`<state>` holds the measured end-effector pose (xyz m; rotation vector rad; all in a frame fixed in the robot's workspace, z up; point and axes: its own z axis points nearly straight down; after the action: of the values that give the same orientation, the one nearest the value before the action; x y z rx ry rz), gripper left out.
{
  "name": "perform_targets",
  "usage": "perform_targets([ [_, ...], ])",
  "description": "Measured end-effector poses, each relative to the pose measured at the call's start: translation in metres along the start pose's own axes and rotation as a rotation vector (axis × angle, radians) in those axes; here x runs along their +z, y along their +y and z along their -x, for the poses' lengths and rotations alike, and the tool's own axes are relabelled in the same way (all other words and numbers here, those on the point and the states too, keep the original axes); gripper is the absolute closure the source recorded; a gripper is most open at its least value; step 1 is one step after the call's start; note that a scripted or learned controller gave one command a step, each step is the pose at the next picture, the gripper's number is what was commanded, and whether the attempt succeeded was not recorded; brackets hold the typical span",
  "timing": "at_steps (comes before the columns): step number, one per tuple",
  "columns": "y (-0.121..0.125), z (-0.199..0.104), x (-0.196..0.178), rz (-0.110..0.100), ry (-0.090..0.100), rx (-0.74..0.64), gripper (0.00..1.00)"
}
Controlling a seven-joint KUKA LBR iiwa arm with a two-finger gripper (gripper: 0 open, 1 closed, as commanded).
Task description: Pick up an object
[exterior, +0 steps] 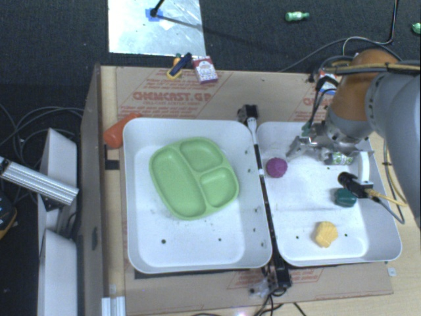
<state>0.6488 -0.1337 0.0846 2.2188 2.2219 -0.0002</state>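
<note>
in the right bin (pixel 304 196) we see three loose things. a purple lump (pixel 276 167) lies at the bin's upper left, close to the wall it shares with the other bin. a yellow piece (pixel 325 234) sits toward the lower middle, and a teal object (pixel 343 199) rests to the right, between the yellow piece and the arm. all three lie on the bin floor, apart from one another.

the gripper (pixel 309 145) hangs over the bin's upper part, just right of the purple lump and above it in the frame. nothing shows in its grasp, and we cannot tell whether it stands wide or narrow. the grey arm (pixel 395 107) with its orange band (pixel 365 68) enters from the right edge.

the left bin (pixel 191 245) holds a green divided plate (pixel 194 176), lying flat near its middle. outside that bin's upper left corner sits an orange thing (pixel 113 133). at the top of the printed board (pixel 158 97), a small red and white box (pixel 206 70) lies beside a yellow and black item (pixel 177 66).
</note>
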Motion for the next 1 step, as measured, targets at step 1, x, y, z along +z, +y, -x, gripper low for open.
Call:
perform_targets([
  [1,0.0053,0.0283,-0.0504,0.003,-0.001,0.0,0.0],
])
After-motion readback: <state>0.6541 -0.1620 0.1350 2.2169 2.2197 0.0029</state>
